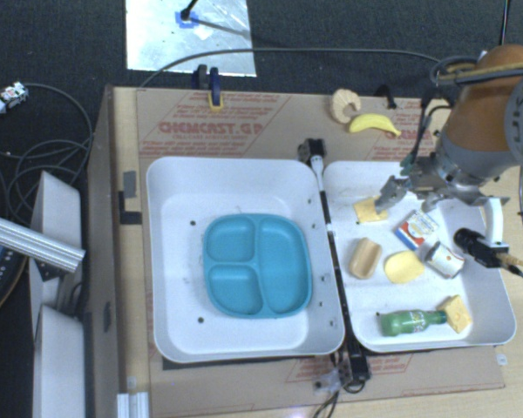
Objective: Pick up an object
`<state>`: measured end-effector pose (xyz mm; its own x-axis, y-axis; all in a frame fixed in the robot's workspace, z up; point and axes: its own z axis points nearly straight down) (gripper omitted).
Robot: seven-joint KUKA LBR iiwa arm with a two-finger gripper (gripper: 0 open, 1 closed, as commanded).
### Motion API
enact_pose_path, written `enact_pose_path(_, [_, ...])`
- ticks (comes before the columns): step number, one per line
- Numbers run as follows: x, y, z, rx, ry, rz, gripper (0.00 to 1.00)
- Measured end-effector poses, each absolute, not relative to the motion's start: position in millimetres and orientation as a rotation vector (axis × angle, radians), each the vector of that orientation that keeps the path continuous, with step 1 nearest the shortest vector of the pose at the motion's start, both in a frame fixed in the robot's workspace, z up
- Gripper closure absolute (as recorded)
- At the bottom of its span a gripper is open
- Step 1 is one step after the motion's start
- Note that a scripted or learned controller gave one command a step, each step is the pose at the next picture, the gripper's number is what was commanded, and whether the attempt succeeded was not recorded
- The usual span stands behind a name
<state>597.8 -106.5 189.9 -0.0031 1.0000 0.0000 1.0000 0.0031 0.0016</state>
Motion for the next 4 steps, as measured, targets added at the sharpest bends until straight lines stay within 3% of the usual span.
enact_pose_path(1, [604.5, -98, 120, 2.217, 2.227, -0.001, 0.0])
enact_pose_path(2, [581.4, -101, 85, 2.22, 2.223, 0.0, 0.0])
enact_pose_path(4, [545.6, -89, 84, 2.221, 2.222, 0.0, 0.0])
